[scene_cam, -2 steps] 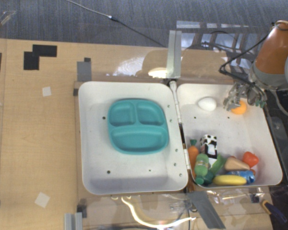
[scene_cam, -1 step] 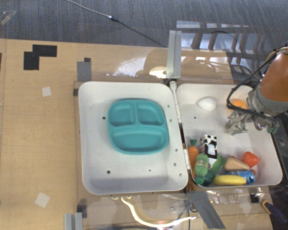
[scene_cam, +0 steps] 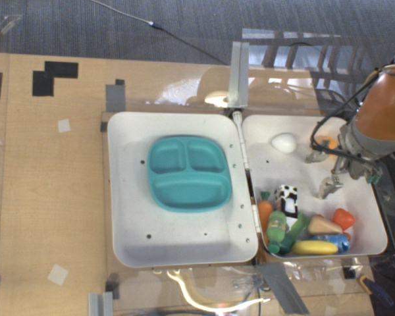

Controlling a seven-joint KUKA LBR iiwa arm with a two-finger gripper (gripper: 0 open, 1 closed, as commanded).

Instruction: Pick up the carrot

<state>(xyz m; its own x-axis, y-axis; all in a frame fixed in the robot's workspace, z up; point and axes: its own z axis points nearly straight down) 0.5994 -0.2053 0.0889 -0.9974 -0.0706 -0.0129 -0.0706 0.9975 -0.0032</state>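
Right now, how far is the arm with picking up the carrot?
Nothing looks done yet. The carrot lies in the right bin, at its left wall beside the green toys. The gripper hovers over the bin's bare floor, to the right of the carrot and apart from it, with nothing between its fingers. Reaching, gripping and lifting are all left.

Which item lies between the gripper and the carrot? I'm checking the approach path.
In the camera view, the black-and-white cow toy sits between the gripper and the carrot, near the carrot; the rest of the stretch is bare floor of the right bin.
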